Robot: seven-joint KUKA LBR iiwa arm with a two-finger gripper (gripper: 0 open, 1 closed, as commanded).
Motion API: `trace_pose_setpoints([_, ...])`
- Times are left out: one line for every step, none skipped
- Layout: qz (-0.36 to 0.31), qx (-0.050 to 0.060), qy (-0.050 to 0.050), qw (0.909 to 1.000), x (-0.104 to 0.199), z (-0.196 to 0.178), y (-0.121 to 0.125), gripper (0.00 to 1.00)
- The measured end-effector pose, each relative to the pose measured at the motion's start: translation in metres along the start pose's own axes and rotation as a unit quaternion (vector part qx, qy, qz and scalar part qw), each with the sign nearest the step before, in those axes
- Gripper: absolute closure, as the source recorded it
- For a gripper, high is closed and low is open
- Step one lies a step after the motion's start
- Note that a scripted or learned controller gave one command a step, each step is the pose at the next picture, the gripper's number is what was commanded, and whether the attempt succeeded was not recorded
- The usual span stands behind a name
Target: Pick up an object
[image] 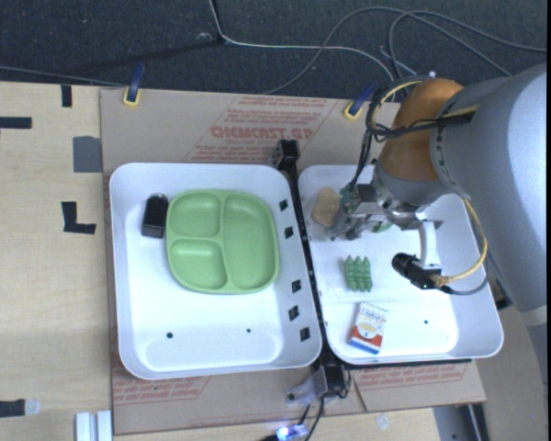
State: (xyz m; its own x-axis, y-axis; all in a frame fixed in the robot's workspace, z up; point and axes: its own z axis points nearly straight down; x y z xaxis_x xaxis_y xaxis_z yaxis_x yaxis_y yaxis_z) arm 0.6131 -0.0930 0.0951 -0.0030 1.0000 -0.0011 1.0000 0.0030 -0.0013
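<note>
Lighting is even and moderately bright from overhead. White bins [129, 338] show mild glare; shadows are soft. Focus is slightly soft overall.

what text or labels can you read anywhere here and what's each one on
Red print on the cardboard sheet under the bins: blurred; it seems to start "CHEM", the rest unreadable.
Small box in the right bin: red, white and blue printing, too small to read.
Nothing else legible.
</note>
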Motion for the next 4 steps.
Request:
trace_pose_setpoints([0.001, -0.003, 0.001, 1.0000, -0.001, -0.063, 0.004, 1.00])
trace_pose_setpoints([0.001, -0.002, 0.001, 1.0000, 0.001, -0.106, 0.008, 1.00])
trace_pose_setpoints([0.001, -0.003, 0.000, 1.0000, 0.001, -0.159, 0.009, 1.00])
trace_pose_setpoints([-0.001, 0.000, 0.001, 1.0000, 0.053, -0.151, 0.003, 1.00])
